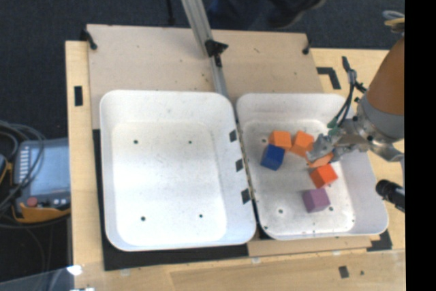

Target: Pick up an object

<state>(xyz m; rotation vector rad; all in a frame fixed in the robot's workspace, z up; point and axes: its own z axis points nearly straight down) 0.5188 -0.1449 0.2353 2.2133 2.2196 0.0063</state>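
Reaching into the right bin [286, 105] at centre right of the frame, the gripper [319, 155] hovers among the orange blocks [323, 175]; whether its jaws are parted I cannot tell, so next comes a firm close and lift

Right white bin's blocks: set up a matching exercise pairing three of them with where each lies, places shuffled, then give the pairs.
Things:
1. blue cube-shaped block
2. purple cube-shaped block
3. red-orange cube-shaped block

Places, all in the right white bin:
A. nearest the bin's front edge
B. just below the gripper
C. farthest toward the left white bin

Pairs: 1-C, 2-A, 3-B.
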